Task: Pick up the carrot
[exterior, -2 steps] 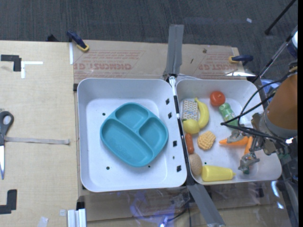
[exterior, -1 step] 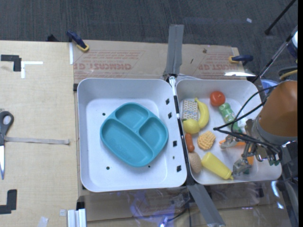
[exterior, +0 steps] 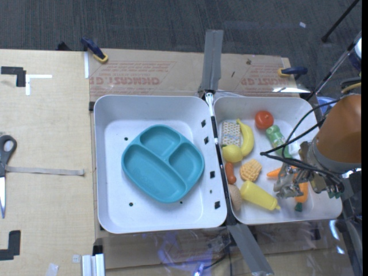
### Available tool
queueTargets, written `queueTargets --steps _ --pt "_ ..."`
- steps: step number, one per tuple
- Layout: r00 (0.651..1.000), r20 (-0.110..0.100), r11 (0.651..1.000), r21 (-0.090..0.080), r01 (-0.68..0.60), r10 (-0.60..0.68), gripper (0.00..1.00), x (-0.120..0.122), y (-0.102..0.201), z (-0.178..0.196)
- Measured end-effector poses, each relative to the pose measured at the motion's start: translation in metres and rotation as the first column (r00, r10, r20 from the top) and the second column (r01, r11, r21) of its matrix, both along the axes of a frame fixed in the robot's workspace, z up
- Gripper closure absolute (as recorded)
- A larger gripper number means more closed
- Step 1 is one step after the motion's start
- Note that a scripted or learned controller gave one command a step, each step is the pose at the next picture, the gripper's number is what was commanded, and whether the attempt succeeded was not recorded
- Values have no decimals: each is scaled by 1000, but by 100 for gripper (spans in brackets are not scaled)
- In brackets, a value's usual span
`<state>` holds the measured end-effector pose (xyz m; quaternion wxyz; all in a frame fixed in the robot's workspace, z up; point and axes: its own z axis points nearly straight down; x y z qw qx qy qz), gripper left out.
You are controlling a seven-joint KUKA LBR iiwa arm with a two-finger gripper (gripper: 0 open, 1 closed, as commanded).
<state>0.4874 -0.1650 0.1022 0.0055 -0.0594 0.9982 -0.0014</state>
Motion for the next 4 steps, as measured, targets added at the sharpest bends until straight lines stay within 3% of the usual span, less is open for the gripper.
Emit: queueTargets --steps 2,3,4 --pt "1000 13 1000 -3 -4 5 100 6 0 20" --pt "1000 12 1000 -3 -5 5 0 6 0 20" --pt "997 -9 997 2 -78 78 0 1 -1 -10"
